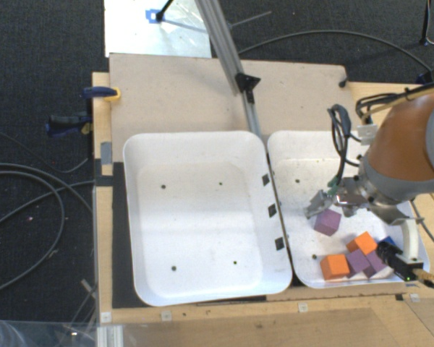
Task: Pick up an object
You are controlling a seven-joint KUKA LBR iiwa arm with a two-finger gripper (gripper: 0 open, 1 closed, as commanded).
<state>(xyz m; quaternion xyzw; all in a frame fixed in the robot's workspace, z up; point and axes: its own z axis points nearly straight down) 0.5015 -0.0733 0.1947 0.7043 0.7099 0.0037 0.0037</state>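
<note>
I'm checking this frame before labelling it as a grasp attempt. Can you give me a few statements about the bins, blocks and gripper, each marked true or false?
1. The blocks lie in the left bin. False: the purple block and the others lie in the right bin.
2. The gripper is over the right bin, right beside the purple block. True.
3. Two orange blocks lie near the right bin's front edge. True.
4. All the blocks are orange. False: some are purple.
5. The arm reaches over the left bin. False: it stands over the right bin.

Dark carpet floor (36, 42) strewn with cables (29, 208) surrounds the wooden bench (202, 92).
</note>
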